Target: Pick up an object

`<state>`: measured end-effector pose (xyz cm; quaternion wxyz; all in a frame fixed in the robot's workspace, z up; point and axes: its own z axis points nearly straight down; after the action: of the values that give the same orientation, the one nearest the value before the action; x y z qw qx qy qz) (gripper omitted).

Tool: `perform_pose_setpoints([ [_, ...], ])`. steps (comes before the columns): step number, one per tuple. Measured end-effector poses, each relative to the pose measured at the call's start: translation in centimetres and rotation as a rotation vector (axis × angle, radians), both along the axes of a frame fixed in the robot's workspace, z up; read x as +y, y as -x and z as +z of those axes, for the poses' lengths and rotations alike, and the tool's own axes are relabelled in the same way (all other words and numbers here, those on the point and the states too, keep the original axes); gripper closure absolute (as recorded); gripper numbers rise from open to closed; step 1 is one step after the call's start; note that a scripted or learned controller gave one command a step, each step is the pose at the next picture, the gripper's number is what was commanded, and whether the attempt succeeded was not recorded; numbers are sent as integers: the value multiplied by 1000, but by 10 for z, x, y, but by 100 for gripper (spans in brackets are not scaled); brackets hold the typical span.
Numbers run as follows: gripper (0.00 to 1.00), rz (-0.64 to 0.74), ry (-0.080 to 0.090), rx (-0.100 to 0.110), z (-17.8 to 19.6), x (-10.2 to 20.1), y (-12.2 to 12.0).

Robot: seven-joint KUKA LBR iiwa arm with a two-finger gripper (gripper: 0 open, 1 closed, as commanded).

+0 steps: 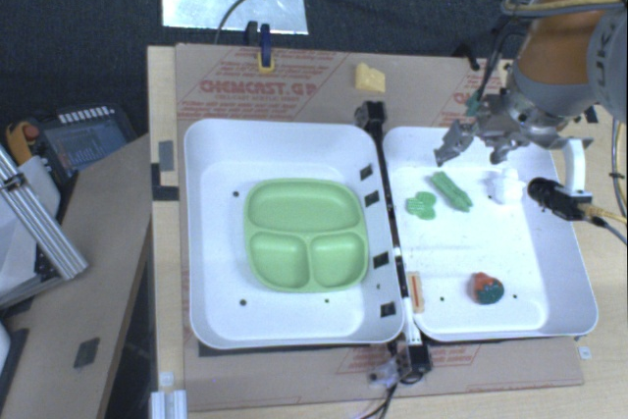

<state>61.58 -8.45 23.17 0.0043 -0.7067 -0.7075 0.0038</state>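
Note:
The right bin holds several small objects: a long green piece, a round green piece beside it, a small white piece and a red and teal lump near the front. My gripper hangs over the far part of this bin, just behind the long green piece. It is open, with one dark finger to the left, the other to the right and nothing between them.
A green divided plate lies in the left bin. A black divider runs between the bins. A black fitting juts over the right bin's right side. A yellow block rests on the board behind.

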Motion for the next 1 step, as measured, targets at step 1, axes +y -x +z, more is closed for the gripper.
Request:
perform_pose_setpoints([
  [1, 0, 2, 1, -13, 7, 0, -2],
])
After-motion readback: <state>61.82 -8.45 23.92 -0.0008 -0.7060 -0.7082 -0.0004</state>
